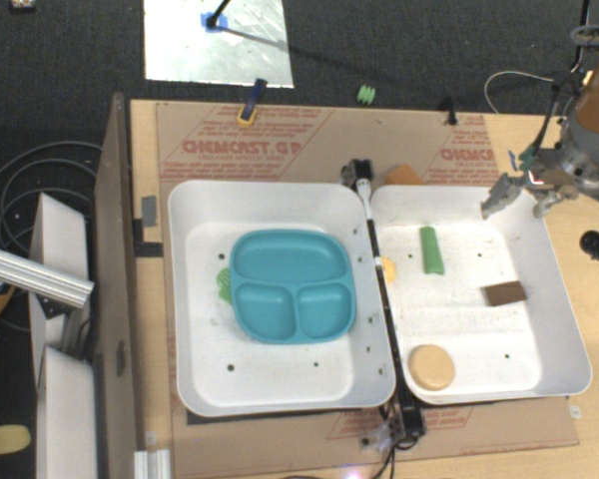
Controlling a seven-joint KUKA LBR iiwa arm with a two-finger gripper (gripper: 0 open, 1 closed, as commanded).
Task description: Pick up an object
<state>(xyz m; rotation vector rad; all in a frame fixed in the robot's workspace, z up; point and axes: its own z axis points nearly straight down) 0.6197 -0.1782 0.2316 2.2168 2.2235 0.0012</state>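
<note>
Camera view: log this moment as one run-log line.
pincer above right bin's far right corner, holding nothing | right bin: green stick, brown block, round tan disc | left bin: blue divided plate

The arm (594,108) enters from the right edge of the camera view, near the top, its grey wrist body pointing down and toward the left. The gripper (524,194) hangs from the wrist at the arm's lower end. Two pale metal fingers (499,196) splay outward from the wrist, one reaching left and the other, shorter in view, angled down. The jaws stand parted, with nothing held between them.
</note>
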